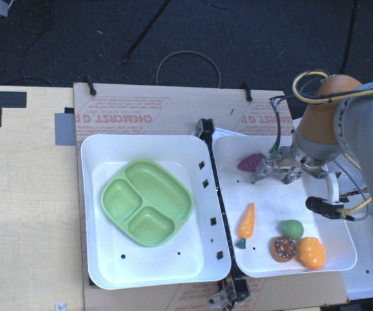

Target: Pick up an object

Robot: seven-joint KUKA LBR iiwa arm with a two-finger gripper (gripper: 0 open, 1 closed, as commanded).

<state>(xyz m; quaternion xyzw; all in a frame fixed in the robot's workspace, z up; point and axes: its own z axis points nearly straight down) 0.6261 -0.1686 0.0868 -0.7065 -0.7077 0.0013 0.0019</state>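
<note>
A: Where's the pincer (268, 171)?

B: Over the upper part of the right shallow white bin (345, 254), on the end of the grey arm with the orange band (329, 118) that reaches in from the right. Metal fingers sit low near the bin floor, pointing left.

A: Open or closed?

B: Can't tell. The finger area is small and cluttered with cables. Nothing visibly between the fingers, so I won't call it a hold.

A: Nearest thing?

B: Small dark-purple lumpy toy (250, 162), upper left of that bin, just beside the pincer on its left, maybe touching the tip, not clear. That's my guess for the target.

A: Its axis?

B: Roughly oval, long side running left-right with a slight tilt. Hard to be exact.

A: Others?

B: 4 more, all lower in the same bin: orange toy carrot with a green stub (246, 221), long axis near vertical in view; green round toy (292, 228); brown ring doughnut toy (281, 249); orange rounded toy (312, 253). All well apart from the pincer.

A: Left bin?

B: Left white bin (95, 154) holds a light-green 3-compartment plastic plate (146, 201). Far side, not relevant.

A: So the move?

B: Judgement: a short shift left and down onto the purple toy.
</note>
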